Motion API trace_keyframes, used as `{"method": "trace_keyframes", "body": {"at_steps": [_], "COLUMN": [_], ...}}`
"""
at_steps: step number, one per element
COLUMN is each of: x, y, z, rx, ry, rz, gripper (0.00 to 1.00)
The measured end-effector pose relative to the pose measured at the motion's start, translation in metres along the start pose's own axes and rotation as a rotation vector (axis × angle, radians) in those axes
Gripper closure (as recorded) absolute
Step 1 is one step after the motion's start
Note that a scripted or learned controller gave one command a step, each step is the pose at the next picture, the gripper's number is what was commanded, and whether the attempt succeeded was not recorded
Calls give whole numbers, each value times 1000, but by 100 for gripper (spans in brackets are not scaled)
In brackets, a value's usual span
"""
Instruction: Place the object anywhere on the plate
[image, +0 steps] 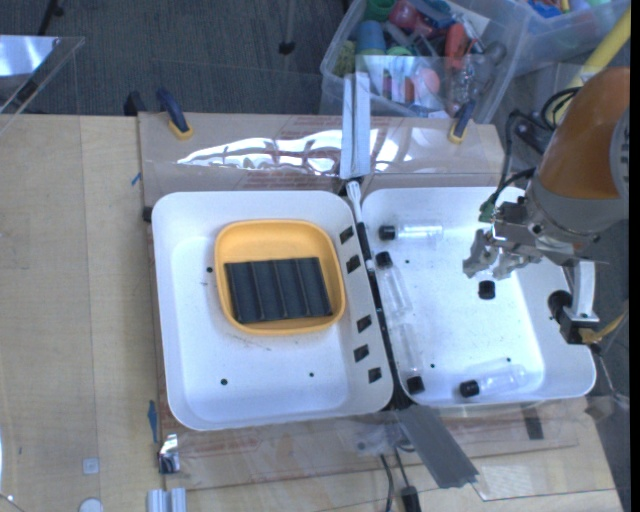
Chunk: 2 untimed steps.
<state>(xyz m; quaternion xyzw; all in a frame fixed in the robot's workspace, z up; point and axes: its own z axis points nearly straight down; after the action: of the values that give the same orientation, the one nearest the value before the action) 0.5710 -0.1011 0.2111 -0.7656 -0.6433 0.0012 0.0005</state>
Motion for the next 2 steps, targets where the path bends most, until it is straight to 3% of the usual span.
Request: {"method": "trace_keyframes", "body": {"at_steps": [1,2], "x": [19,50], "y": [44,85], "z": [18,0], "rx": [-5,-8], "ry": [0,-1], "rz": [-243,-537], "gripper": [100,100]}}
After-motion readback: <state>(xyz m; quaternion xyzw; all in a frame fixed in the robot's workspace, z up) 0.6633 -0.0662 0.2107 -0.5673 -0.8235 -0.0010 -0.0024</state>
